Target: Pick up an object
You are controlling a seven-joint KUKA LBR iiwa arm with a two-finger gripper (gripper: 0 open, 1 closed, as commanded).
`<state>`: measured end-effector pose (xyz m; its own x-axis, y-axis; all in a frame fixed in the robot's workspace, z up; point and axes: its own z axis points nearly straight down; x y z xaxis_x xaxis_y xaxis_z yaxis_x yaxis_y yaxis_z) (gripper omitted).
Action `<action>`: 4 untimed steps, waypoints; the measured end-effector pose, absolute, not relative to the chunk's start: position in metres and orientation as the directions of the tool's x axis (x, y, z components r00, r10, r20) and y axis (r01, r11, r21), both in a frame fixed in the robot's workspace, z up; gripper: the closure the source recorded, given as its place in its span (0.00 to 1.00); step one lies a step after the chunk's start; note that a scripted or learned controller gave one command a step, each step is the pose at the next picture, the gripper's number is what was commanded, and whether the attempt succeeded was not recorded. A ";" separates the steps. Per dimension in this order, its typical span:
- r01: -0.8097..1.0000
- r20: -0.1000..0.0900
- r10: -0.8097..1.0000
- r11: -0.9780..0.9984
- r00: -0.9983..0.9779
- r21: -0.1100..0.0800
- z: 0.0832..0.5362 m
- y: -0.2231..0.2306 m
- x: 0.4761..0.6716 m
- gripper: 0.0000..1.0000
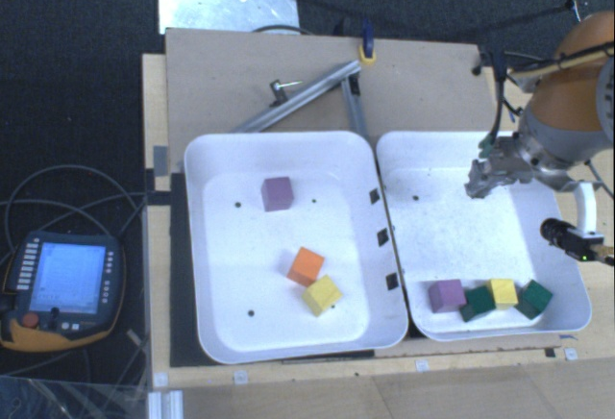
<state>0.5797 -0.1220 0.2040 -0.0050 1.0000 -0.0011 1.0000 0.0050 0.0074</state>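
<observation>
The counter [423,71] carries two white bins; my gripper [480,179] hangs over the right bin [452,215], jaw state indeterminate. The purple cube [446,294] touches the green cube [476,303] at the near wall, so crowding may block jaw entry.

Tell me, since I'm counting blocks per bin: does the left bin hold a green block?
No, the left bin holds a purple block, an orange block and a yellow block.

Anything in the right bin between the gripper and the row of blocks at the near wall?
No. In the camera view, only bare white bin floor lies between the gripper and the row of blocks.
</observation>
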 end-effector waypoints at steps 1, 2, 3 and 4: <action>1.000 -0.001 1.000 0.005 -0.005 0.006 0.240 -0.122 0.581 1.00; 1.000 0.002 1.000 0.012 -0.012 0.003 0.244 -0.061 0.590 1.00; 1.000 0.003 1.000 0.012 -0.012 0.000 0.242 -0.001 0.584 1.00; 1.000 0.002 1.000 0.010 -0.010 0.002 0.237 0.042 0.591 1.00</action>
